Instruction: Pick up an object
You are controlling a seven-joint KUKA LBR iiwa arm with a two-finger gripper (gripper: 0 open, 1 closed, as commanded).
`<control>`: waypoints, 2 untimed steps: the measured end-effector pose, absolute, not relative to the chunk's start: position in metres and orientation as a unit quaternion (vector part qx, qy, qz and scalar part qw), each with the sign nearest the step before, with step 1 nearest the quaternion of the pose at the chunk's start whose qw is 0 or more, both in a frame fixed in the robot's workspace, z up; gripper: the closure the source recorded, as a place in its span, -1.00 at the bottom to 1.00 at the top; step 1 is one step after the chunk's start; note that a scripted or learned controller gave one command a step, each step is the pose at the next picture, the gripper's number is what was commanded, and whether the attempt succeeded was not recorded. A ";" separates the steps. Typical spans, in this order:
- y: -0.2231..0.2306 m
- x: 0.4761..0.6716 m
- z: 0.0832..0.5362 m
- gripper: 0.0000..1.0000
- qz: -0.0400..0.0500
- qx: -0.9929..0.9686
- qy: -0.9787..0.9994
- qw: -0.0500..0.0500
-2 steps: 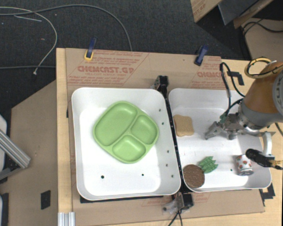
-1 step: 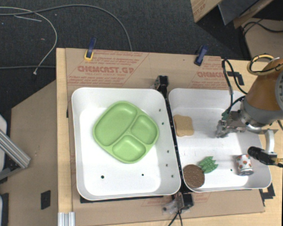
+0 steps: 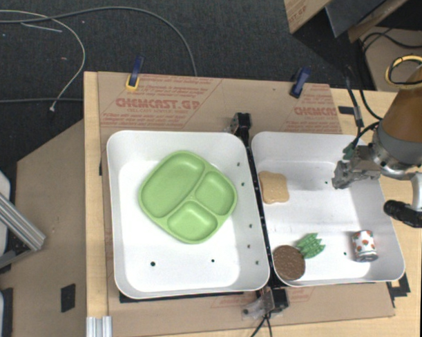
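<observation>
In the right bin (image 3: 313, 199) lie a tan bread-like slab (image 3: 273, 187) at the left wall, a brown round patty (image 3: 288, 262) at the front, a green leafy piece (image 3: 309, 244) just behind the patty, and a small red-and-white can (image 3: 364, 246) at the right. My gripper (image 3: 344, 174) hangs over the bin's back right area, well apart from all of these. I see nothing between its fingers.
The left bin (image 3: 125, 265) holds a green three-compartment plate (image 3: 188, 196). Both bins rest on a cardboard sheet (image 3: 199, 98) fixed with blue clamps (image 3: 135, 72). A black bracket (image 3: 241, 122) sits between the bins at the back. Cables lie on the dark floor behind.
</observation>
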State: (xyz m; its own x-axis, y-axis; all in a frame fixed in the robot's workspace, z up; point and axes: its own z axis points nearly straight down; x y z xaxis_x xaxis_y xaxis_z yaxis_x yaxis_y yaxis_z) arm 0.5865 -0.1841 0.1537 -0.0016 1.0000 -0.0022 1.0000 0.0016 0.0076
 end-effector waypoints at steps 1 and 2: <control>-0.187 0.584 0.199 1.00 0.001 0.707 0.708 0.003; -0.187 0.585 0.226 1.00 0.001 0.706 0.708 0.003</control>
State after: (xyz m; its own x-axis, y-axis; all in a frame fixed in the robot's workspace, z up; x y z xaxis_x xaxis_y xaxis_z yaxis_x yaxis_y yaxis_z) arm 0.5849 -0.1868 0.2259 -0.0019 1.0000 -0.0018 1.0000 0.0019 0.0055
